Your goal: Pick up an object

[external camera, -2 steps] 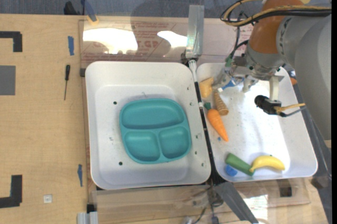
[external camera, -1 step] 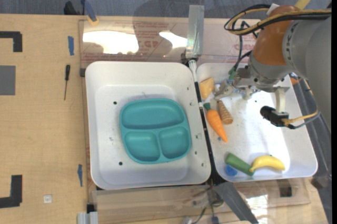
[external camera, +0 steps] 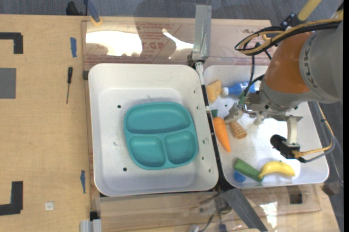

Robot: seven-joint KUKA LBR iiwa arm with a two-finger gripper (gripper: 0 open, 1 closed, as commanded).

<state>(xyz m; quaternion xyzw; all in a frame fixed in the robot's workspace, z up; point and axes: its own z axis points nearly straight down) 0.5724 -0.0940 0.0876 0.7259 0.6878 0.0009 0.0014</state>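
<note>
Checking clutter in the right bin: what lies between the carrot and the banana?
In the camera view, the green cucumber-like piece lies between the carrot and the banana, its end touching or overlapping the banana.

Arm [external camera: 305, 70]: reaching in from the right, hanging over the right bin, its orange band showing above the wrist.
Gripper [external camera: 244, 111]: pointing down into the right bin, hovering just above the cork.
Left bin [external camera: 103, 89]: holding a teal tray [external camera: 161, 134] with three compartments.
Right bin [external camera: 316, 171]: holding the small things.
Carrot [external camera: 221, 134]: lying beside the divider, pointing down the view.
Cork [external camera: 238, 129]: lying just right of the carrot.
Banana [external camera: 278, 170]: lying near the front wall.
Green piece [external camera: 248, 168]: touching the banana's left end.
Yellow wedge [external camera: 214, 90]: sitting at the back.
Blue bottle [external camera: 237, 89]: lying beside the wedge, partly hidden by the arm.
</note>
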